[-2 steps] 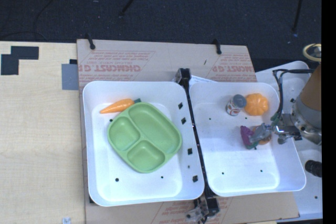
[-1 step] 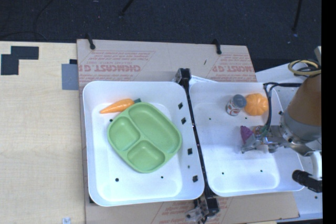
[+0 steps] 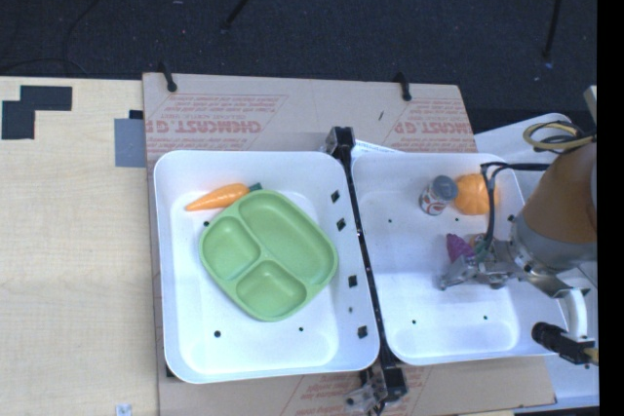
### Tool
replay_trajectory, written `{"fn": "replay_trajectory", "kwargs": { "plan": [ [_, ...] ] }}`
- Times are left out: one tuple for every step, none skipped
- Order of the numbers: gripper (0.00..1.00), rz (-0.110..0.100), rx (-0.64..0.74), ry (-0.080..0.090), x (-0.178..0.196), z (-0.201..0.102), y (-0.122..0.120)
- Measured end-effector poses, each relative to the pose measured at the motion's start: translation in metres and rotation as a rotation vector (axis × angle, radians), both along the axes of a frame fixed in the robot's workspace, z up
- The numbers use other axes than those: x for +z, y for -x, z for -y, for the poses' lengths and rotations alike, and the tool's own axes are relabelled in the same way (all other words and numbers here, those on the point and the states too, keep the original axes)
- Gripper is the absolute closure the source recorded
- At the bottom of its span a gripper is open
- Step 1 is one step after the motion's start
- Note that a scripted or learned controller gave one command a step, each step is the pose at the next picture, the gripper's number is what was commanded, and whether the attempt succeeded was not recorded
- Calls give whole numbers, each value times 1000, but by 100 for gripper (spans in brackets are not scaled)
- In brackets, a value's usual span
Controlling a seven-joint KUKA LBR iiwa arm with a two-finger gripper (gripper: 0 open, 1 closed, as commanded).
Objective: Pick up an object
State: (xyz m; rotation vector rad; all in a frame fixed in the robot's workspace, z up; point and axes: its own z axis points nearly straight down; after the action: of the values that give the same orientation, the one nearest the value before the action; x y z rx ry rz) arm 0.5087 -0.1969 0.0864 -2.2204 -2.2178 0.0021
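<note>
Setting: dark floor with cables behind, pale wooden counter (image 3: 68,239) below, cardboard sheet carrying two white bins side by side.
My gripper (image 3: 466,272): low inside the right bin (image 3: 439,346), metal fingers reaching toward the bin's middle; whether they stand wide or narrow I cannot tell from this slant, and nothing is seen between them.
Purple object (image 3: 458,245): small, just beside my gripper on its far side, perhaps touching; too small to name. Nearest candidate.
Small can (image 3: 438,196): farther back in the right bin, lying near the rear wall.
Orange ball (image 3: 472,194): touching or just beside the can, partly behind my cable.
Left bin (image 3: 175,326): green divided plate (image 3: 268,253) in the middle, toy carrot (image 3: 218,197) by its far-left corner; both well apart from me.
Step in hand: I judge this the reach onto the purple piece, grasp not yet shown.
Next move calls for: centring over the purple object, closing firmly, then lifting straight and checking that it comes up.
</note>
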Motion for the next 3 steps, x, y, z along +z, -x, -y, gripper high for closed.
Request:
{"fn": "replay_trajectory", "kwargs": {
  "plan": [
    [100, 3, -3, 0, 12, 1, -1],
    [100, 5, 2, 1, 58, -5, 3],
    [100, 7, 2, 2, 120, -8, 6]
  ]
}}
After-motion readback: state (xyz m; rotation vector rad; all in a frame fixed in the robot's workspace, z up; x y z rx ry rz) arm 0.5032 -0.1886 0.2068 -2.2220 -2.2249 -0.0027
